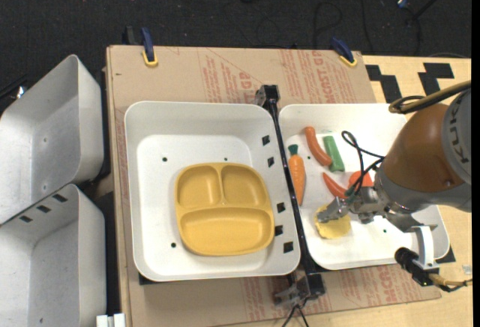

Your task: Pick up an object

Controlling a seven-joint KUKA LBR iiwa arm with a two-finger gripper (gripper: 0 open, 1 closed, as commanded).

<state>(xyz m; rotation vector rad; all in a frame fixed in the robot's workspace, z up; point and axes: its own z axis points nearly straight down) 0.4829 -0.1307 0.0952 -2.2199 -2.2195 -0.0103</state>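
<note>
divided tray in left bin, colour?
Yellow tray, seen from the overhead camera view.

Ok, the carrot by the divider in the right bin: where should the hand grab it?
Grip the carrot across its thick orange middle, coming straight down. It lies flat, lengthwise along the bin wall, so close the fingers across its narrow width, probably avoiding the tapered lower tip.

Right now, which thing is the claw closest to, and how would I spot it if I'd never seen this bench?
Look in the right-hand white bin, on the side nearer the camera. Just left of the claw lies a pale yellow chunk, flat on the bin floor. Its neighbours are long and thin, the orange carrot, red pieces and a green stick; this one is squat and yellow.
</note>
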